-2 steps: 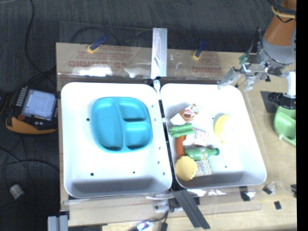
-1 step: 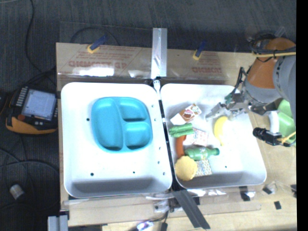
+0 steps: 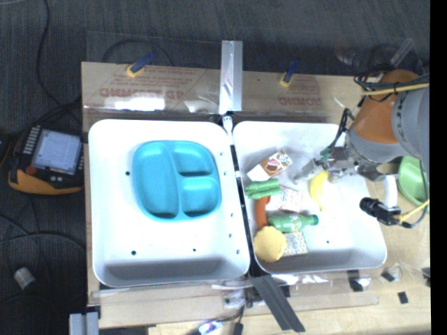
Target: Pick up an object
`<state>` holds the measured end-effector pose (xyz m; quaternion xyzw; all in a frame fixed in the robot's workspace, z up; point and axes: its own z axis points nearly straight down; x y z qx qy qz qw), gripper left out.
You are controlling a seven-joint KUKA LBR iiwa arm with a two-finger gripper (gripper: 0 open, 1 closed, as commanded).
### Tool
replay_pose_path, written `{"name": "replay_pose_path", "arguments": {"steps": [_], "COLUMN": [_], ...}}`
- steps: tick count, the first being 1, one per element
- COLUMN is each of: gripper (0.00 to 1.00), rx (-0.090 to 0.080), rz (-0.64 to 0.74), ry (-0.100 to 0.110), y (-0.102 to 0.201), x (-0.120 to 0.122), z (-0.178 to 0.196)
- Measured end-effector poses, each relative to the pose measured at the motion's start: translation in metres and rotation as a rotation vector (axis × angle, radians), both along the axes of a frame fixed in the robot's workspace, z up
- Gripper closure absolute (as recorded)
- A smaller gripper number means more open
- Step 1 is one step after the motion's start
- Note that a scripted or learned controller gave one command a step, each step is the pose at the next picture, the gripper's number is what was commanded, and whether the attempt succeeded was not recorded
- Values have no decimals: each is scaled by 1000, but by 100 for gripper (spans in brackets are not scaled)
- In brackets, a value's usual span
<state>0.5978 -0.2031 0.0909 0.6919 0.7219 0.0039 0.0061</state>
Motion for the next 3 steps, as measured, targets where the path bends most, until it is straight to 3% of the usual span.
{"name": "replay_pose_path", "arguments": {"steps": [1, 2, 3], "gripper": [0, 0, 100], "rx": [3, 1, 2], "rz": [93, 222, 222], "ry": [13, -2, -2], "y": [-11, -9, -9], "x": [47, 11, 11], "z": [19, 1, 9]}}
